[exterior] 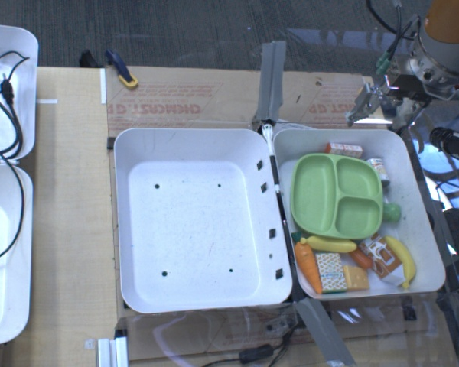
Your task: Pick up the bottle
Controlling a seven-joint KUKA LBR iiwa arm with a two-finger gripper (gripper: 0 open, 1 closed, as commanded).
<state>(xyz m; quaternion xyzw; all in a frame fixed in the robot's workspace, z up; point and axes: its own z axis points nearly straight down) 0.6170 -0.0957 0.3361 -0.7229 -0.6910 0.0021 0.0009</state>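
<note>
The small bottle (378, 167), pale with a dark cap, lies beside the green tray (336, 195)

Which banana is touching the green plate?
The banana lying just below the green plate, next to the carrot. The other banana lies apart by the bin's right wall.

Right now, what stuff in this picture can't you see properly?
- Bottle: mostly hidden behind the green plate in the camera view; label too small to read.
- Green ball: half tucked under the plate's edge.
- Hand: small and cluttered with cables; its state is unclear.
- Arm: cut off by the top edge.
</note>
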